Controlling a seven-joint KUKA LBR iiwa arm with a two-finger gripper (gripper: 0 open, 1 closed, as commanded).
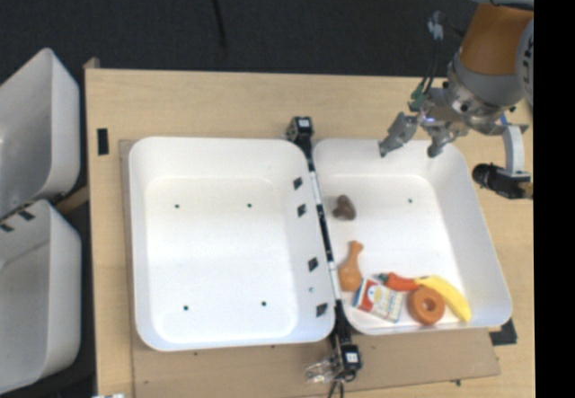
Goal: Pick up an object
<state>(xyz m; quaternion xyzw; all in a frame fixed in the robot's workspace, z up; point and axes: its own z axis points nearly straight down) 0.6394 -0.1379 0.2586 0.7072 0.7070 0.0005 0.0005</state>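
My gripper (416, 141) hangs open above the far rim of the right bin (458, 185), its two fingers spread with nothing between them. Lower in that bin lie a small brown lump (343, 206), an orange chicken-leg toy (350, 266), a small printed carton (378, 299), a red-orange piece (402, 281), an orange ring (427, 305) and a yellow banana (448, 294). These things cluster toward the bin's near corner, well away from the gripper.
The left bin (220, 239) sits beside the right one, joined by a black-clipped divider (316, 216). White containers (31, 207) stand off the bench at the far left. A black fitting (503, 179) pokes out at the right edge.
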